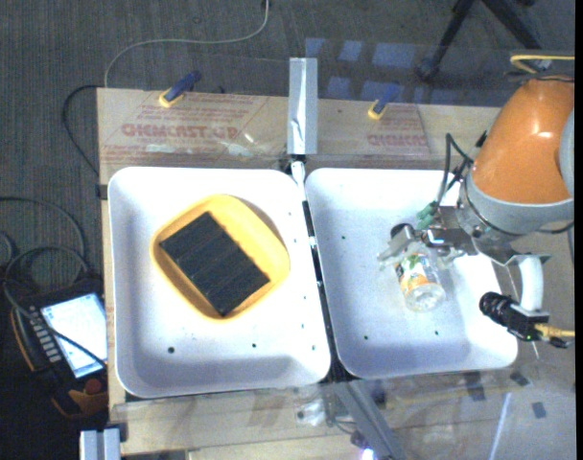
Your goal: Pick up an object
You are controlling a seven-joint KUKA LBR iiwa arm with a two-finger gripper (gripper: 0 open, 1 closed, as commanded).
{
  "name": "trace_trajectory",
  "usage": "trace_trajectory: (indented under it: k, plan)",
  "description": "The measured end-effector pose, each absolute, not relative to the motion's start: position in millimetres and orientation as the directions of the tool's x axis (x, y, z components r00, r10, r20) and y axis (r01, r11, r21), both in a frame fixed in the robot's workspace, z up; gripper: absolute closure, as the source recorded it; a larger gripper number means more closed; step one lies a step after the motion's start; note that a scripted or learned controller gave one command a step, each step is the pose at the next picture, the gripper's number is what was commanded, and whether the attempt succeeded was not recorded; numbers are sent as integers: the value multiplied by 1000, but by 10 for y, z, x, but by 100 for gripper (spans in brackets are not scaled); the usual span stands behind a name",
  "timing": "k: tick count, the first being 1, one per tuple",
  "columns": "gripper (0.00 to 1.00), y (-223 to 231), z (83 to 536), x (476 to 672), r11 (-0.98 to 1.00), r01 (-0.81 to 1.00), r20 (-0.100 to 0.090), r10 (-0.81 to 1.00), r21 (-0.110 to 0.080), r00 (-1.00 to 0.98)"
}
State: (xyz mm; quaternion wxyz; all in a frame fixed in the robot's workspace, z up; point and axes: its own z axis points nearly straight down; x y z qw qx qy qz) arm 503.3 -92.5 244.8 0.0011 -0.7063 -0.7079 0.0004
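And here is the counter (263, 127), a brown board with faded red lettering, a metal strip running up its middle and two blue-and-yellow clamps along the far edge. On it sit the two white bins side by side. The left bin (148, 338) carries a yellow dish (265, 226) tilted at an angle, and a dark ribbed square pad (215, 263) lies inside that dish. The right bin (368, 338) is where the action is: the grey arm (522, 151) with its big orange band comes in from the right and hangs over the bin's right half. Just below the wrist, the claw (418, 247) sits right on top of a small clear plastic bottle (420, 284) with an orange label, lying near the centre-right of the right bin. The claw touches or overlaps the bottle's upper end, but whether it is spread or pinching, I cannot tell from this angle. A black fitting (498, 308) sticks out below the arm.
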Motion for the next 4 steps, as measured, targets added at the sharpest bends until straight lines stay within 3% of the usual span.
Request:
trace_trajectory:
  k: [1, 2, 3, 4]
  plan:
    - [0, -1389, 1536, 5342, -124, 992, 0, 992, -3, 124]
    - [0, -1092, 2476, 5089, -16, 1000, 1, 1000, 0, 16]
    - [0, -1483, 1697, 5370, 74, 997, 1, 997, -2, -74]
    - [0, -1754, 917, 5428, 162, 987, -5, 987, 13, -162]
